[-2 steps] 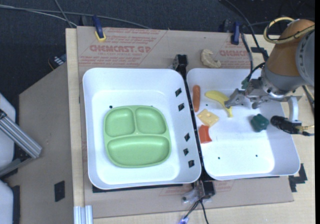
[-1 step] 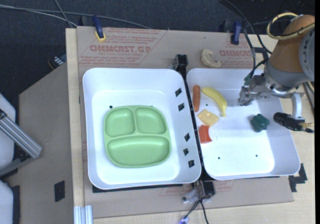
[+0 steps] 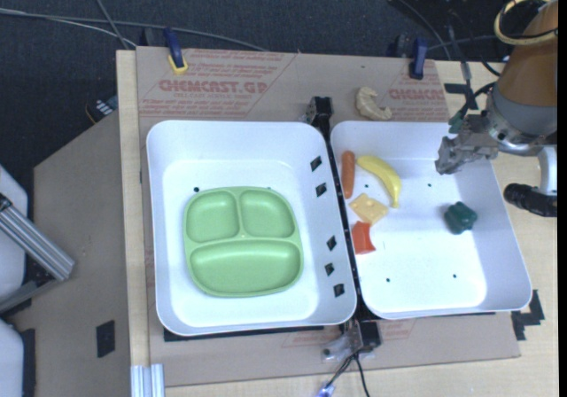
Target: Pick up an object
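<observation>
The right bin [image 3: 496, 293] holds a yellow banana [image 3: 383, 177], an orange carrot [image 3: 348, 172], a pale orange cheese wedge [image 3: 369, 208], a small red piece [image 3: 363, 238] and a dark green lump [image 3: 459, 218]. My gripper [image 3: 454, 156] hangs over the bin's upper right part, above and slightly left of the green lump, right of the banana. No object is visible between its fingers.
The left bin [image 3: 168, 156] holds a green divided plate [image 3: 243, 241]. A beige crumpled item [image 3: 372, 103] lies on the cardboard behind the right bin. Blue clamps [image 3: 176, 55] stand at the back edge. Black clips [image 3: 335, 236] line the seam between bins.
</observation>
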You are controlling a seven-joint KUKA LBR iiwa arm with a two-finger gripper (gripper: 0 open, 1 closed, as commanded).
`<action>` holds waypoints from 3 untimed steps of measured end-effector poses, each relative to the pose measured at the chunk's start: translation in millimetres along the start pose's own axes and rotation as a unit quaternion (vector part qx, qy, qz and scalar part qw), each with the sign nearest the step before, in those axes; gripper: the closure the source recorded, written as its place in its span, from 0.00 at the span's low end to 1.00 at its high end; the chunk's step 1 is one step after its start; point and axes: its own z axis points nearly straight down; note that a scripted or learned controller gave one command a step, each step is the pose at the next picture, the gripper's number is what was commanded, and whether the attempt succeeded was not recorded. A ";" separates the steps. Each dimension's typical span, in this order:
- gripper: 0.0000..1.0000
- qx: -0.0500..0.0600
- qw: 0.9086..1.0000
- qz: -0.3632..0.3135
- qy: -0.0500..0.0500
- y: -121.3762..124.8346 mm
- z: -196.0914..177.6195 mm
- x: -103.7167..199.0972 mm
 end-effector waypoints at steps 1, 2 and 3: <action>1.00 -0.001 1.000 0.000 0.000 1.6 -54.3 -0.2; 1.00 0.003 1.000 0.000 0.000 1.9 -46.8 0.0; 1.00 0.001 1.000 -0.002 0.001 9.6 -57.2 51.0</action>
